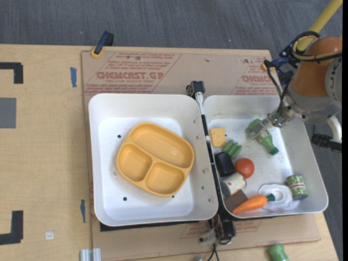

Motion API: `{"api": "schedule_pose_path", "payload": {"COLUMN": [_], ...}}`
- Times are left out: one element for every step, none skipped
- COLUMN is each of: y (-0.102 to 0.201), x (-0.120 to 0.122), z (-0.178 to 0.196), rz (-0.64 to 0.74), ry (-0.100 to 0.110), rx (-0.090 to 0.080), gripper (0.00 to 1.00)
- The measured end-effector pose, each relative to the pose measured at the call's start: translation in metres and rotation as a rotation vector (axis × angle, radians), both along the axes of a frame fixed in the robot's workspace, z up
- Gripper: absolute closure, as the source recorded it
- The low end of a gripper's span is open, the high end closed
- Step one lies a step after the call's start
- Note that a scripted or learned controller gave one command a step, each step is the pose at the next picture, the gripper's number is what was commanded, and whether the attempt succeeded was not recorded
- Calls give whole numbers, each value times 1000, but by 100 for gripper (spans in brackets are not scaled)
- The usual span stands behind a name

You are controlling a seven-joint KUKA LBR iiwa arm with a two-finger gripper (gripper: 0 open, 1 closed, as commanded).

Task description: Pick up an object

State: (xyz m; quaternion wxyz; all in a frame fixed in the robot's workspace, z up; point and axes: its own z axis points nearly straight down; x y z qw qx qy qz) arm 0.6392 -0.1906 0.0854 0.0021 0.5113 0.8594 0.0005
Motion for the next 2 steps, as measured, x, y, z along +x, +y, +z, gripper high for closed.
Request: {"api": "schedule_pose_path", "payload": {"y": [0,60], "x": [1,-30], "z": [11,92], "rz": [-1,291], "ry": [-5,3], "rx": [-2,1], "gripper": [100,100]}}
